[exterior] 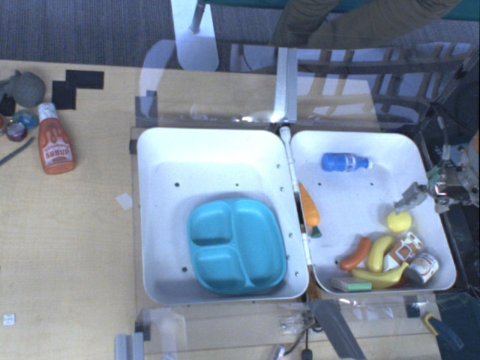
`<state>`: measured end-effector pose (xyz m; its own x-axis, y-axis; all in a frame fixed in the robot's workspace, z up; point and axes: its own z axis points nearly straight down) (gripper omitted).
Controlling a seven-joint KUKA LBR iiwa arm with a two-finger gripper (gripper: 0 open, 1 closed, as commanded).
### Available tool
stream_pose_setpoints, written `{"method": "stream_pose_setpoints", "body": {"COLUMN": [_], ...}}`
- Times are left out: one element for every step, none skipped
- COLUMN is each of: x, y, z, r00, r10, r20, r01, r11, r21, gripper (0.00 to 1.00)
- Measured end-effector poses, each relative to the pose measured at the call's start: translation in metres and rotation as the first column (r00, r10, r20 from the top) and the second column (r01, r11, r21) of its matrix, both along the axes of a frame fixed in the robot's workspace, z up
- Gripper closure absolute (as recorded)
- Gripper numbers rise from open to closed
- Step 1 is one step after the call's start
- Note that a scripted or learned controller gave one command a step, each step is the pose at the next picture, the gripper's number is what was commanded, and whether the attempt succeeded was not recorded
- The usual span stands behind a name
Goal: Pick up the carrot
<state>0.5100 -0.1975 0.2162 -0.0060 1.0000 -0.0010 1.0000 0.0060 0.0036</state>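
Note:
The carrot [309,208], orange with a dark green stub at its near end, lies in the right bin [375,145] against its left wall, beside the divider. My gripper [421,186] hovers at that bin's right edge, above the yellow lemon [400,221] and well to the right of the carrot. Its fingers stand open with nothing between them.
The right bin also holds a blue bottle [346,162] at the back and, in the near right corner, a red sausage [355,253], a banana [379,265] and small cans [416,261]. A blue divided plate [236,244] lies in the left bin [172,201]. A ketchup bottle [55,145] stands on the bench at the left.

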Motion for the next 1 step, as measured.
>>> {"method": "stream_pose_setpoints", "body": {"x": [-0.0187], "y": [0.1033], "z": [-0.1266], "r00": [0.994], "r10": [-0.106], "r20": [0.009], "r01": [0.106], "r11": [0.994], "r21": [0.003], "gripper": [0.0]}}
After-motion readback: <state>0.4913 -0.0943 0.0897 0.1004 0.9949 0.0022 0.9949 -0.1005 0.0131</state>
